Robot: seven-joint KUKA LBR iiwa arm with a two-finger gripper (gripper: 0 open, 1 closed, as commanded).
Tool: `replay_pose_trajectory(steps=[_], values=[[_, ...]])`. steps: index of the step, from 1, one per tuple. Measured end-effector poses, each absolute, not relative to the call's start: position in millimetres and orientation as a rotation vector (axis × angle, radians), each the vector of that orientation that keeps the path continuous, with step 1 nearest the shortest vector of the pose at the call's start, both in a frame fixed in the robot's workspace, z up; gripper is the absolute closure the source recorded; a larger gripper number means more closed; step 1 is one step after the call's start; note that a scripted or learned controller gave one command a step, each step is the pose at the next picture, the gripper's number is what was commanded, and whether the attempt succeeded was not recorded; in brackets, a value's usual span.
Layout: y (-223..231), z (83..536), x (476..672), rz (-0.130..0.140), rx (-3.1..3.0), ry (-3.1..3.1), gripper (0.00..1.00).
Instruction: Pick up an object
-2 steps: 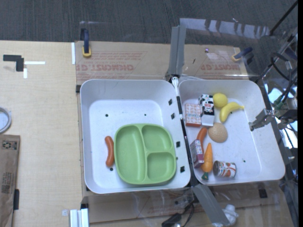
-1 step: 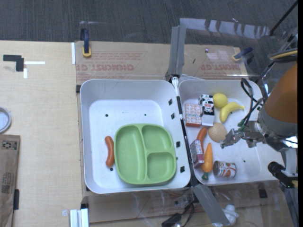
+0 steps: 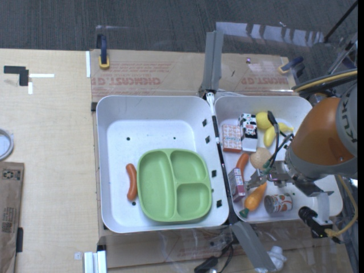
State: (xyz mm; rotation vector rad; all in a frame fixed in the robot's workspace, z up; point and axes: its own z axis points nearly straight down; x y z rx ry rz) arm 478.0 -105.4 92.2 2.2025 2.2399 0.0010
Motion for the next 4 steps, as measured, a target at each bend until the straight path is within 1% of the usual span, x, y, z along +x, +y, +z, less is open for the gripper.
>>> replay_pose_trajectory(steps=[1,2,3,4], values=[[-106.3,100.6,477.8,0.0,2.209,2.235,1.0],[1.0,191.2,478.1,-0.002,2.097,2.339,1.0],[55.3,190.5,489.2,-0.007,2.513,1.886,1.0],[139.9,175.5,541.2,-0.009,2.679,1.64,1.0]])
